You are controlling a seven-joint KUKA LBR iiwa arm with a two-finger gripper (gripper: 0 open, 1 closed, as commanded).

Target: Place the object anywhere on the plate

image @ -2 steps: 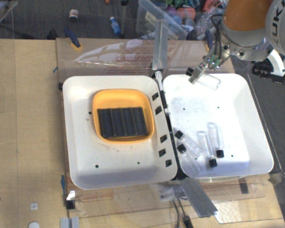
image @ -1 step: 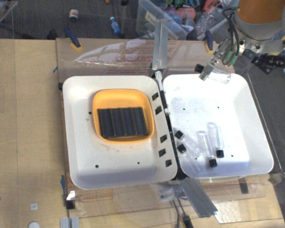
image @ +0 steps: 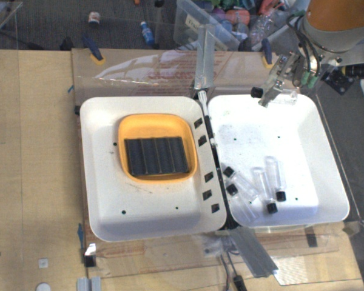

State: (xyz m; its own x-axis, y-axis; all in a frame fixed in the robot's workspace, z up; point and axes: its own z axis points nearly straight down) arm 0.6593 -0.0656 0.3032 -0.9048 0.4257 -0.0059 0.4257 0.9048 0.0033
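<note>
An orange plate [image: 158,125] sits in the left bin [image: 103,162]. On it lies a dark, ridged rectangular block [image: 156,156], flat and covering most of the plate's floor. My gripper [image: 279,94] hangs over the far edge of the right bin [image: 303,132], well away from the plate and up to its right. It is open and I see nothing between its fingers.
Several clear plastic vials with black caps [image: 264,183] lie in the near part of the right bin. A divider with black clips [image: 207,156] runs between the bins. A clear tub of colourful items [image: 230,8] stands behind the bench.
</note>
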